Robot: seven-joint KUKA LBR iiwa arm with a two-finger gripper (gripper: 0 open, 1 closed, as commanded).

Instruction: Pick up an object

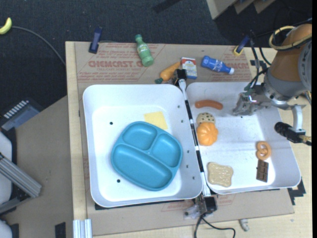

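The right bin [277,182] holds a red sausage [208,104], a speckled cookie [205,118], an orange fruit [207,133], a slice of toast [220,174], a pretzel [263,149] and a brown chocolate bar [262,170]. My gripper [244,104] hangs low over the bin's far part, to the right of the sausage and apart from it. Nothing is visibly held.
The left bin [94,108] carries a blue divided plate [146,155] and a yellow cheese slice [156,119]. Behind the bins on the cardboard lie a green bottle [144,50], a blue bottle [217,65], a carrot [169,72] and a small carton [188,68].
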